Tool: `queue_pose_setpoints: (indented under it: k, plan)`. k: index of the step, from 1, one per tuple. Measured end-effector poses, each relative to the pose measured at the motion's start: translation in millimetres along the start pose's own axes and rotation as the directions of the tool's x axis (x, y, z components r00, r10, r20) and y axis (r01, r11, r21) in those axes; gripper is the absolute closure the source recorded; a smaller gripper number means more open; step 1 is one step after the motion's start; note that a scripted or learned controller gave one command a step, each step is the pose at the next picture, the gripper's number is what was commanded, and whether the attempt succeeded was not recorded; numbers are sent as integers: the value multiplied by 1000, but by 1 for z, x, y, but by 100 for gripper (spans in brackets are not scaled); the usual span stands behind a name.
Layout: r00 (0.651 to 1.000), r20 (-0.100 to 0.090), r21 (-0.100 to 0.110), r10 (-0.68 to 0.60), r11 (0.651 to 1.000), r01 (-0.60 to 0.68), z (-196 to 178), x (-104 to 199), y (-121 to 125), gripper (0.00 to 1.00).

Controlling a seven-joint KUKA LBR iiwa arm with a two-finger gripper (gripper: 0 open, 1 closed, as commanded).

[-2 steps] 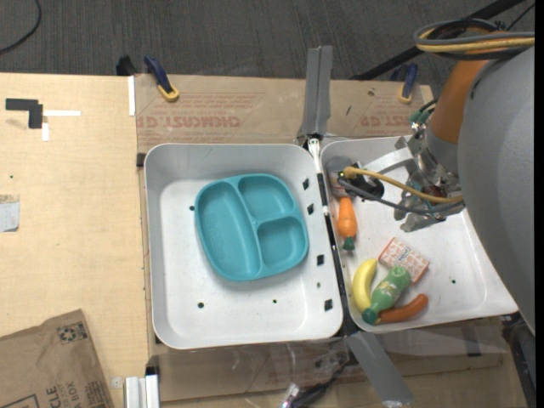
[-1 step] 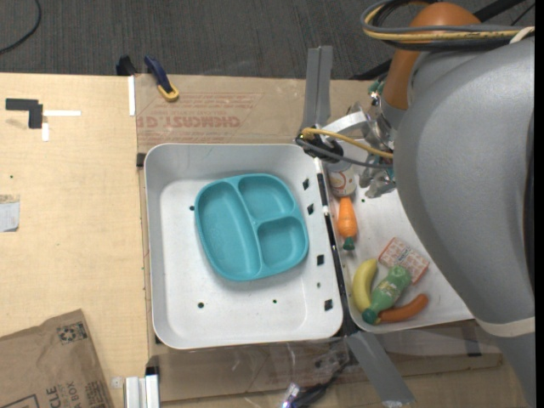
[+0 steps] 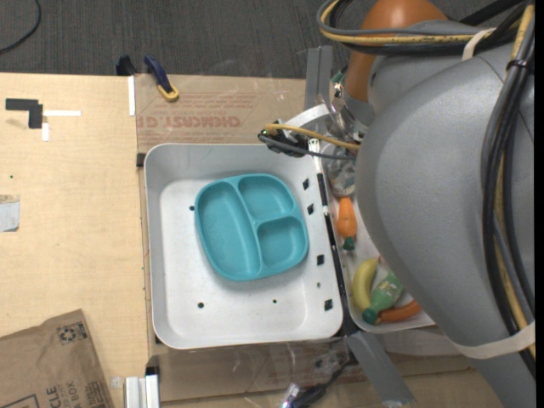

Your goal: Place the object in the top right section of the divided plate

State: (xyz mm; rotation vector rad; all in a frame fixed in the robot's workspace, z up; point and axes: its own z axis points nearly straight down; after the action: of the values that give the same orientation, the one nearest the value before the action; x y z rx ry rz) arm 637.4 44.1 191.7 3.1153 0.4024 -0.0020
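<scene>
The teal divided plate (image 3: 252,225) lies flat in the left white bin (image 3: 170,313), a little above the bin's middle and turned slightly out of square with the walls. Its long axis runs from upper left to lower right across the view; one large section fills its left side, and two smaller sections sit on its right, one above the other, all three bare. The right bin (image 3: 374,323) is largely covered by the grey arm (image 3: 442,194), which reaches in from the right with its orange band (image 3: 395,15) high in the view. Along the visible strip of that bin lie toy foods: a carrot (image 3: 346,215) standing roughly upright in the view with its long axis vertical, a yellow banana (image 3: 364,282) curving top to bottom just below it, a green piece (image 3: 387,293) touching the banana, and an orange piece (image 3: 399,313) lying almost sideways at the bin's lower edge. The tool is hidden beneath the arm (so I cannot tell how it stands or whether it holds anything). The bins rest on a table (image 3: 68,228) of pale wood and brown cardboard, with a yellow-handled clamp (image 3: 161,78) at the upper edge, a cardboard box (image 3: 51,364) at lower left, and dark grey carpet (image 3: 170,15) beyond.
</scene>
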Motion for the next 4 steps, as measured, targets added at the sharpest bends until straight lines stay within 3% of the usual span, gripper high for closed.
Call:
queue_pose_setpoints:
  k: [1, 2, 3, 4]
  plan:
    - [999, -5, 1, 47, 999, -47, 55, 6, -41, 100]
    - [999, -6, 0, 43, 999, -43, 69, 26, -52, 100]
    - [998, -14, -5, -61, 998, 61, 88, 37, -62, 100]
    - [731, -2, 3, -683, 731, 683, 84, 21, -57, 100]
